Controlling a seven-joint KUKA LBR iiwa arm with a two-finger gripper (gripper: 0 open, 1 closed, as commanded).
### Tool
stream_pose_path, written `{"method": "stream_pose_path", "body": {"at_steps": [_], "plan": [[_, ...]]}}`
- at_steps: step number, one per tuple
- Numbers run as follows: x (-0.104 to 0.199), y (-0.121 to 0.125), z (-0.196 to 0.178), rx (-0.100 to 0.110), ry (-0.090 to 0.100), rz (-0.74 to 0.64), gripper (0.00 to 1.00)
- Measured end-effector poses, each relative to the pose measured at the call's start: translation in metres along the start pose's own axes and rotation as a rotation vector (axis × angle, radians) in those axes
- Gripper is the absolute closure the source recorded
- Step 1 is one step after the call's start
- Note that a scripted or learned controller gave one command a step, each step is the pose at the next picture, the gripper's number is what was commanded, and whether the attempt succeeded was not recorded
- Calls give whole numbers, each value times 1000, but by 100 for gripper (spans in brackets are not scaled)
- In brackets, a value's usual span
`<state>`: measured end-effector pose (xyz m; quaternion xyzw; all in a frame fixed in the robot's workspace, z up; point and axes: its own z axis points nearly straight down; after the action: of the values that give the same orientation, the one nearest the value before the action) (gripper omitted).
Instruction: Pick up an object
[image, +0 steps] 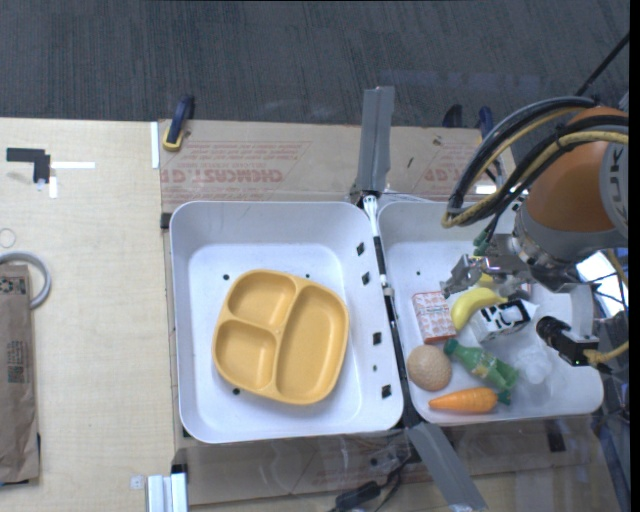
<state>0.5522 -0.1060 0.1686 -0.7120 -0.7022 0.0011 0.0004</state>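
Nearest the camera lies an orange carrot (463, 401), below the gripper (478, 277). Just beneath the fingertips, a curved yellow banana (472, 305) rests in the right bin (400, 240), apparently untouched. Finger spacing cannot be determined. Left of the banana sits a red-and-white packet (434, 316); lower are a tan round ball (429, 367) and green bottle (484, 364). Farther left, the left bin (200, 330) holds a yellow divided plate (281, 336).
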Motion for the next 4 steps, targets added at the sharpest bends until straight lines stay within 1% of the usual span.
{"method": "stream_pose_path", "body": {"at_steps": [1,2,3,4], "plan": [[-11,21,67,-21,-5,-54,0],[-74,26,25,-3,-2,-82,0],[-65,79,58,-24,4,-151,0],[-14,30,18,-1,0,-122,0]]}}
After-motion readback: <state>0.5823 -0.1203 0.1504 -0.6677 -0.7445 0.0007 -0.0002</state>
